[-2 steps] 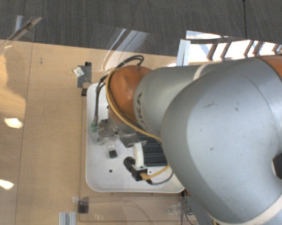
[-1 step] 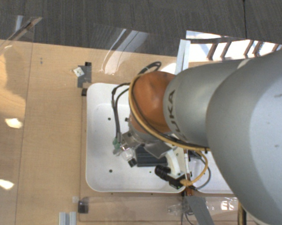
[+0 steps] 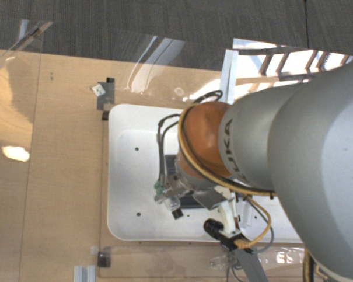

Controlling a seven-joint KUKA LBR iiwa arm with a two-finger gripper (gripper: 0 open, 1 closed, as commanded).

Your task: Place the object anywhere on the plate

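Observation:
My grey arm reaches in from the right and covers most of the right half of the view, its orange band (image 3: pixel 203 138) over the white bin (image 3: pixel 128 182). Below the band the gripper (image 3: pixel 173 200) hangs low over the bin's middle floor, seen from above as a cluster of grey and black parts. The arm's wrist hides whatever lies directly beneath it. The part of the bin floor that shows to the left of the gripper is bare white with a few small dark dots.
The bin sits on a wooden bench (image 3: pixel 53 161). Small black brackets (image 3: pixel 106 96) stand at its left corners. A yellow and black cable with a black plug (image 3: pixel 215 228) loops off the wrist near the bin's front rim. A white upright frame (image 3: pixel 228 75) stands behind.

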